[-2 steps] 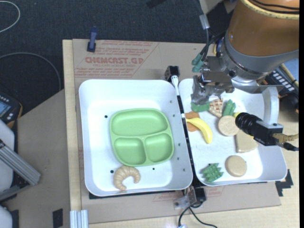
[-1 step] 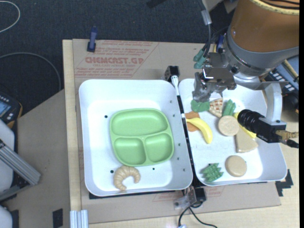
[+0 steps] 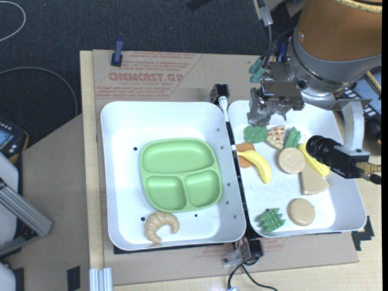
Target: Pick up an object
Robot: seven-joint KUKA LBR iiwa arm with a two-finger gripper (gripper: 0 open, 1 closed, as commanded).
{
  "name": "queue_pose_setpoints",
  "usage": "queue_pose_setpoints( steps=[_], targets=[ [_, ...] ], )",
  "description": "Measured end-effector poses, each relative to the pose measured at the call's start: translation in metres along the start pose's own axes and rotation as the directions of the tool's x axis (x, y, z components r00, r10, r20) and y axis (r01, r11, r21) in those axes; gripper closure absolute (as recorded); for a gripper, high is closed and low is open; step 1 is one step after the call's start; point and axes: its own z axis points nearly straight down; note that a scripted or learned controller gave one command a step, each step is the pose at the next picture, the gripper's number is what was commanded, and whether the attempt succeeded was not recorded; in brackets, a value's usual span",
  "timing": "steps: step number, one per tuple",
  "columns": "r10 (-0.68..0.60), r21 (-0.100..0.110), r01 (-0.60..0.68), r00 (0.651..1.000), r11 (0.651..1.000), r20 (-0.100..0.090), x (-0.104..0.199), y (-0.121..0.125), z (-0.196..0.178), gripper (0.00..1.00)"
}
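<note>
My gripper [image 3: 262, 115] hangs low over the back left of the right bin [image 3: 339, 220], just above a green leafy toy [image 3: 255, 134]. Close by lie a waffle-patterned piece [image 3: 276, 136], a green pepper-like piece [image 3: 292, 136], an orange piece [image 3: 245, 147], a yellow banana [image 3: 257, 164], a round cracker [image 3: 291, 160], a yellow wedge [image 3: 314, 159], a beige slab [image 3: 314, 181], a round cookie [image 3: 301, 211] and a green broccoli-like toy [image 3: 270, 219]. Nothing shows between the fingers.
The left bin [image 3: 115, 180] holds a green divided plate [image 3: 180, 174] and a croissant [image 3: 161, 225] near its front. A black cylinder on a bracket [image 3: 330, 153] reaches over the right bin's right side. The arm's orange band [image 3: 339, 17] fills the upper right.
</note>
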Motion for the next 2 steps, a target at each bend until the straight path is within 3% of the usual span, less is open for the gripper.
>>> queue_pose_setpoints(
  steps=[1, 2],
  targets=[
    [0.01, 0.02, -0.01, 1.0, 1.0, 0.001, -0.055, -0.004, 0.051, 1.0],
    [-0.004, 0.017, 0.004, 1.0, 1.0, -0.002, 0.013, -0.004, 0.065, 1.0]
  ],
)
